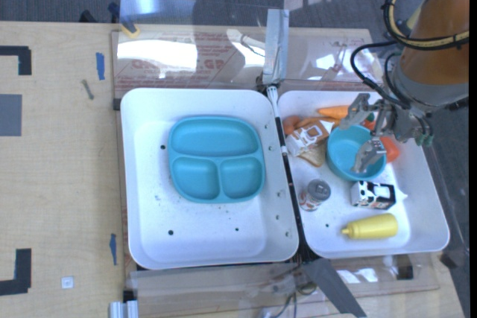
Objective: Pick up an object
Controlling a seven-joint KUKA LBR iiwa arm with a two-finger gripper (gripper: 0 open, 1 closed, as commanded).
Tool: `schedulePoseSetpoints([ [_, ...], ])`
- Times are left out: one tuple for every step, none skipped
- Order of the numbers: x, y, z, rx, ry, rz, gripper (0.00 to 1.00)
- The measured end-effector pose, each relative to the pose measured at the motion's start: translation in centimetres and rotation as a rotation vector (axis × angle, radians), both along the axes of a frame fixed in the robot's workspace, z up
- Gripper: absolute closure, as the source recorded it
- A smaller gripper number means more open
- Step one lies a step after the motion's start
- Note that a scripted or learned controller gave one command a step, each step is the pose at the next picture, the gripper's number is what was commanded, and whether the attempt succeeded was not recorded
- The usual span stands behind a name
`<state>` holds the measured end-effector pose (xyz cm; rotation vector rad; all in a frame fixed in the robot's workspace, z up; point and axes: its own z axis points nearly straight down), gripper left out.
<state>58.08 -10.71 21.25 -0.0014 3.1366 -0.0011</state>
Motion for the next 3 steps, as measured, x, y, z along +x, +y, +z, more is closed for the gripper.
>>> schedulePoseSetpoints([
  [-0.5, -1.4, -12.1, -0.005, -0.008, 0.035, 0.0],
  [-1.1, 0.8, -11.9, -0.008, -0.011, -0.052, 0.0],
  [6.5, -1.0, -11.7, -0.009, 0.008, -0.14, 0.0],
])
